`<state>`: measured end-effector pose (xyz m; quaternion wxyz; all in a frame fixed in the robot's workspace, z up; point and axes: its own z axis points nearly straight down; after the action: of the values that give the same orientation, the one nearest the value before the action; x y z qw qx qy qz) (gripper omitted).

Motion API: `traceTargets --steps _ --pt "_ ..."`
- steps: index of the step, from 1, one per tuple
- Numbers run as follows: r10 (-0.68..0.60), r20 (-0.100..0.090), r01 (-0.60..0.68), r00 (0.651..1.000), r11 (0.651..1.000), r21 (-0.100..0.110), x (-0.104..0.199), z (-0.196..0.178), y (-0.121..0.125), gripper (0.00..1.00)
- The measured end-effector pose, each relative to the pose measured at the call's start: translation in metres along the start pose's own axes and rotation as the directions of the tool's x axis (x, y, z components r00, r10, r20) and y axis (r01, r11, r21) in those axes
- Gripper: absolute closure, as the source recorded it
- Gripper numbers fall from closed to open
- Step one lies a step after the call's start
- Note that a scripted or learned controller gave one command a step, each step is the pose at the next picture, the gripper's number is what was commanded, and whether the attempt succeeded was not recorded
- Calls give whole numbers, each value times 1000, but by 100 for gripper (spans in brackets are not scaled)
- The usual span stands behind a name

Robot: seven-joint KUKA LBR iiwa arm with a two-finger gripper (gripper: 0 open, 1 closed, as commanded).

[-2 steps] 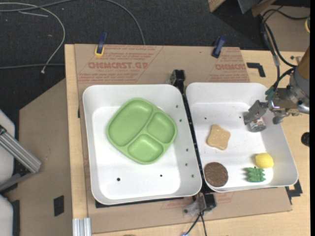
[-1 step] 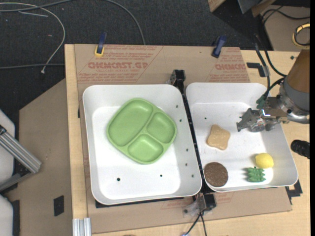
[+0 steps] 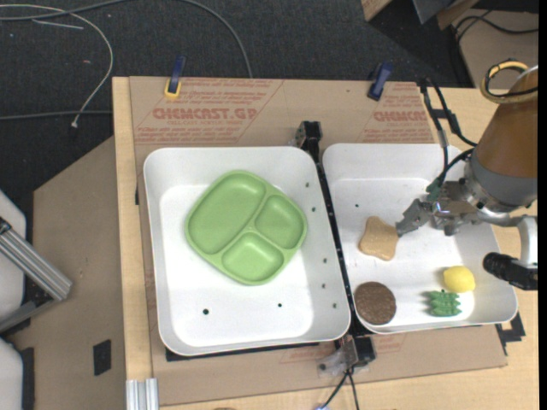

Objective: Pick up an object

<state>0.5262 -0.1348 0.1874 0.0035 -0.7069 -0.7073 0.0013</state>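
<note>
- Fingers' spread not legible: seen as one dark wedge from this slant, so open or closed cannot be told; nothing seen between them.
- Gripper point(image 3: 407, 221) low over the right bin point(image 3: 342, 254), in its upper middle, tip aimed left and slightly down.
- Arm point(image 3: 511, 148) entering from the right, over the bin's right rim; orange band above the grey wrist, wrist canted toward the bin floor.
- Cable point(image 3: 444, 139) running from the bench's rear edge down to the wrist.
- Tan piece point(image 3: 379, 238) flat on the right bin's floor, just left of and below the gripper tip; touching or narrowly apart, cannot be told.
- Brown disc point(image 3: 374, 302) at the bin's front left corner, near the tan piece, apart from it.
- Yellow item point(image 3: 459, 278) front right, below the wrist; green item point(image 3: 444, 303) just beside it, toward the front rim.
- Yellow and green items well apart from the gripper tip; nothing lying between tip and tan piece.
- Left bin point(image 3: 171, 297) holding a green divided plate point(image 3: 246, 226), three compartments, lying flat near the middle, turned at an angle.
- Black clip point(image 3: 308, 132) at the rear where the two bins meet.
- Blue clamps point(image 3: 176, 73) on the bench's rear edge, one at either side.
- Cardboard sheet point(image 3: 132, 229) under both bins.
</note>
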Motion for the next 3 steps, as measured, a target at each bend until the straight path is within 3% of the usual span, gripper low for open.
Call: traceTargets --steps 1,2,3 --pt "1 0 -1 1000 1000 0 0 44 -6 0" --pt "1 1 -1 1000 1000 -7 0 30 -4 100" --pt "-1 5 1 1000 1000 -15 -4 -33 0 100"
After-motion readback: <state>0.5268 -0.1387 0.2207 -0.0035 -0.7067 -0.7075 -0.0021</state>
